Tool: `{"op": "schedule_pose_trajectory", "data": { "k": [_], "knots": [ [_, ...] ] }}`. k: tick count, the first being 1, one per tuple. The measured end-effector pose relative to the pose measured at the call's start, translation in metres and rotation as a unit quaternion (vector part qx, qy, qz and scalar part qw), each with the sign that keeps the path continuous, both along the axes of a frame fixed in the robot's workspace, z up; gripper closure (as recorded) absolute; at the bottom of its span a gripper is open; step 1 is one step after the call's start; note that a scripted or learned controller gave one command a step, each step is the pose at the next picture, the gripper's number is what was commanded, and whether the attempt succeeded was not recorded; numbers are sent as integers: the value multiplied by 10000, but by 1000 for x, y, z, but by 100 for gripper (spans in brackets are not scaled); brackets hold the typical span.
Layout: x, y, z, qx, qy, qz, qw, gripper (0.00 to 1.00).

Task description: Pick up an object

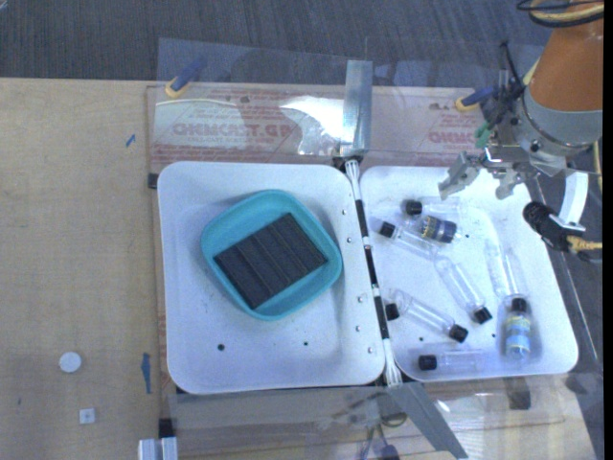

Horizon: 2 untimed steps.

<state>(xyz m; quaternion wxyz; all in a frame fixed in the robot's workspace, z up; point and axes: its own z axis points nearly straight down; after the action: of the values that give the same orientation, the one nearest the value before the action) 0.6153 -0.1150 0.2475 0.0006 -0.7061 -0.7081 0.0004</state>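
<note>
Several clear vials with black caps lie scattered in the right bin [565, 348]. One with a dark label [428, 226] lies near the bin's far left, one with a blue label [517, 330] near the front right, and another [449, 360] along the front edge. My gripper [481, 182] hangs over the far edge of the right bin, above and to the right of the dark-labelled vial. It is open, its fingers [457, 177] spread apart with nothing between them. The left bin [182, 257] holds a teal dish [272, 254] with a dark ridged block [268, 258] in it.
A metal divider post [358, 103] stands behind the seam between the bins. A clear sheet with printed cardboard [230, 127] lies behind the bins. Black cables and a connector [546, 223] hang off the wrist at the right bin's right side.
</note>
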Motion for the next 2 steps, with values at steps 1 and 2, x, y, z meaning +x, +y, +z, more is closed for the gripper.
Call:
{"op": "schedule_pose_trajectory", "data": {
  "k": [1, 2],
  "knots": [
    [-37, -8, -117, -1, -1, 221, 9998, 0],
    [38, -75, -161, -3, -6, 174, 9998, 0]
  ]
}}
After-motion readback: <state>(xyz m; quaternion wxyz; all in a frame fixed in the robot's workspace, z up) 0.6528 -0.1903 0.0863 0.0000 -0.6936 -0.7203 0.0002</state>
